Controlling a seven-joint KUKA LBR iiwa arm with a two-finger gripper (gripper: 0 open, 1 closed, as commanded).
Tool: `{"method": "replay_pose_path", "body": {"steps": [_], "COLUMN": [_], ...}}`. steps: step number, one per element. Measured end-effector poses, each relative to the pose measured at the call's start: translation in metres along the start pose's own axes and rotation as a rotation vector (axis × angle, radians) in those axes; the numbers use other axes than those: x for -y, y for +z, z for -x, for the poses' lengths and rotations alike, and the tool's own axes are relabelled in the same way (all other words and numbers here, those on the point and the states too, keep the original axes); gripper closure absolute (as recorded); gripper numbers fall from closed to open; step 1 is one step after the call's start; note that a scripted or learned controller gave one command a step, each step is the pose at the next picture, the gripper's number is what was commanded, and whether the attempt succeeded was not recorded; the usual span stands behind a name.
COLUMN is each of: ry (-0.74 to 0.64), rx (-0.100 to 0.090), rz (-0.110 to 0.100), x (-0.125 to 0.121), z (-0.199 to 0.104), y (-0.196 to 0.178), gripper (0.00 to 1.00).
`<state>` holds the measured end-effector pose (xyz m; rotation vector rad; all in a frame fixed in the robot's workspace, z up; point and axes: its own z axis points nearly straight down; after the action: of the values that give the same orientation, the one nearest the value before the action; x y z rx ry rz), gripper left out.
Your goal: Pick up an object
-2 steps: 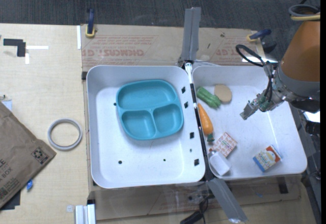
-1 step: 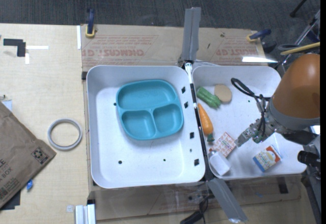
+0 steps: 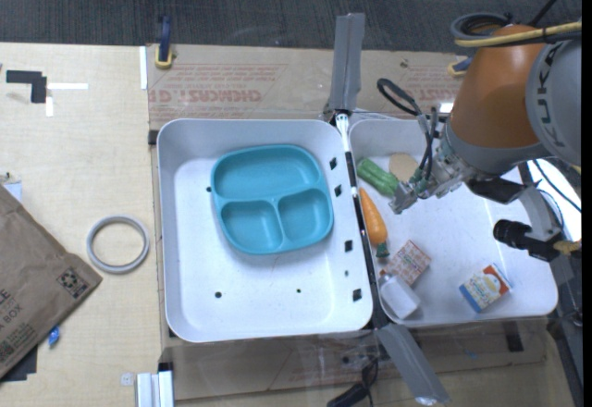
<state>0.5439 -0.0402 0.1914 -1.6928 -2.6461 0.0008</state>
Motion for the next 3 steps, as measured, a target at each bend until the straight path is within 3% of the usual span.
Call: {"method": "replay_pose_path", "body": {"steps": [1, 2, 3], "ry": [0.015, -0.232, -0.232], "rx": [0.0, -0.001, -0.001], "rz": [-0.001, -0.001, -0.001], "x": [0.065, 0.092, 0.092], "z": [-0.01, 0.041, 0.041], "y": [0.0, 0.035, 0.035], "gripper": [1.0, 1.0, 0.0]}}
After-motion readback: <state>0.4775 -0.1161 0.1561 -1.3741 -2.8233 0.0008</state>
